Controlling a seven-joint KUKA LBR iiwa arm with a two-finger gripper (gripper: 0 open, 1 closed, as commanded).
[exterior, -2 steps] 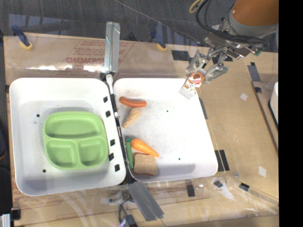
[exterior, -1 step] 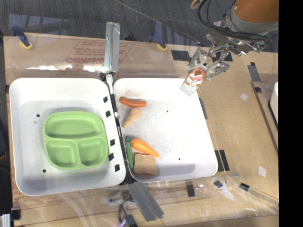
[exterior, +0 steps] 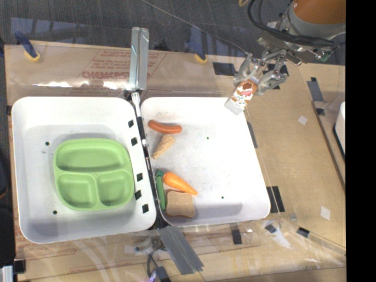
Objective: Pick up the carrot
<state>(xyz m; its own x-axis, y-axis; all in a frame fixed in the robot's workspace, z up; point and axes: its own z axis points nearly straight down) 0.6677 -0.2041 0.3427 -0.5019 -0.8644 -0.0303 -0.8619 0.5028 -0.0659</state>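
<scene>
One tapered orange carrot (exterior: 178,183) with green top, smooth white bin (exterior: 235,157), metal claw (exterior: 245,90) pinching a small printed packet (exterior: 239,98).

One fixed camera looks down on my table (exterior: 294,157) at a slant, far enough to frame both white bins (exterior: 23,157); my arm (exterior: 317,4) enters at upper right.

The two white bins (exterior: 247,157) are looking like smooth, matt plastic. The green tray (exterior: 93,174) is showing a soft plastic sheen, the carrot (exterior: 178,183) is looking glossy, and the worktop (exterior: 294,157) is appearing as matt brown board.
</scene>
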